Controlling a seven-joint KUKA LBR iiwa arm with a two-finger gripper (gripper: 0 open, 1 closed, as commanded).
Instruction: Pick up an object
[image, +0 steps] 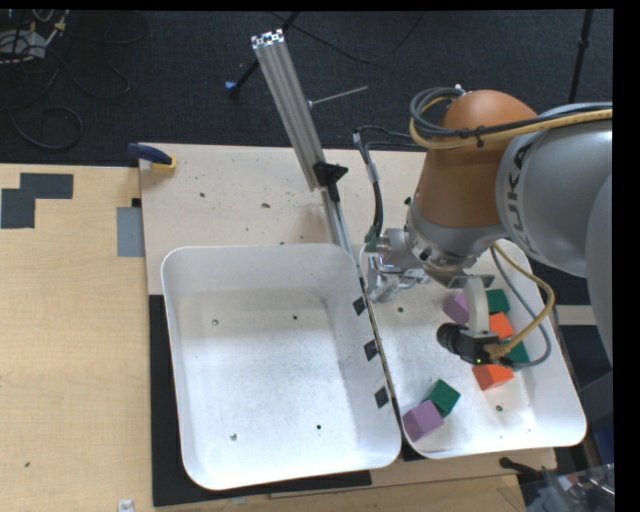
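You see two bins, left (200, 300) and right (560, 425), of smooth white plastic with a faint sheen; dark specks dot their floors. The bench top (230, 200) looks like pale wood or laminate, matt and lightly speckled. The arm (560, 190) has a smooth grey shell with a soft satin finish, and its orange band (470, 170) is glossier, catching a highlight on top. The slanted rail (295, 110) reads as brushed aluminium, ribbed lengthwise. The blocks in the right bin, among them a purple one (422, 419), a green one (444, 396) and an orange one (492, 375), look matt and smooth-faced; whether foam or painted wood, you cannot tell. The cables (545, 300) are glossy-sheathed.
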